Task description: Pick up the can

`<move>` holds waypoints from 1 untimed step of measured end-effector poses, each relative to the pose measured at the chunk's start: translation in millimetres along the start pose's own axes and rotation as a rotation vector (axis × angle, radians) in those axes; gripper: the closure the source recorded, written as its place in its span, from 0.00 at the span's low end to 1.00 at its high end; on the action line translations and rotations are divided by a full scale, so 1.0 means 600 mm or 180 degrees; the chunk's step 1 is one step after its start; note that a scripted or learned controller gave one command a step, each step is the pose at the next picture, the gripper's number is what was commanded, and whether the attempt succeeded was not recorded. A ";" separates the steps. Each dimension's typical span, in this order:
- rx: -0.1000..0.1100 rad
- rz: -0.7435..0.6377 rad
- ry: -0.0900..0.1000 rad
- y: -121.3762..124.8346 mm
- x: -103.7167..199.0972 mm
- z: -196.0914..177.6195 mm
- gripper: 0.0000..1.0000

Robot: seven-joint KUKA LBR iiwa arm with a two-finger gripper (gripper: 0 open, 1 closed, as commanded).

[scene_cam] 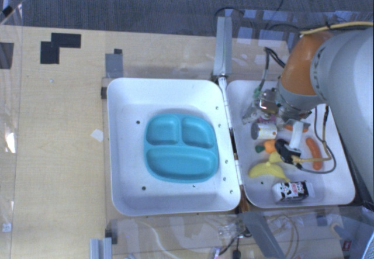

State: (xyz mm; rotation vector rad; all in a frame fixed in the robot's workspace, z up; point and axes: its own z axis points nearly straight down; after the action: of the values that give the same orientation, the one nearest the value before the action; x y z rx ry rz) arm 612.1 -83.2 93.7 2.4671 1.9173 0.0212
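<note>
The tool (pixel 264 113) hangs low over the can (pixel 265 131) in the right bin (pixel 345 190). I cannot tell its opening. The can lies on the bin floor, so gripping and lifting are left.

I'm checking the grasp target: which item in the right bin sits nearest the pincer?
The small can, lying just below the pincer; the banana and the black-and-white carton lie farther toward the near rim.

bins: 2, white (pixel 117 152) (pixel 342 185) | divided tray: 1, blue (pixel 180 148) | can: 1 (pixel 265 131) | banana: 1, yellow (pixel 267 170) | carrots: 2, orange (pixel 314 148) (pixel 267 147) | carton: 1, black-and-white (pixel 291 191)
</note>
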 end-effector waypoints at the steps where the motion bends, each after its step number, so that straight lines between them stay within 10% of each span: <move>1: -0.0006 -0.0004 0.0005 0.002 0.002 -0.018 1.00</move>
State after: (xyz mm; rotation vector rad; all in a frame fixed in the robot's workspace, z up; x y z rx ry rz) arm 613.2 -82.5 104.5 2.4654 1.9186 0.0248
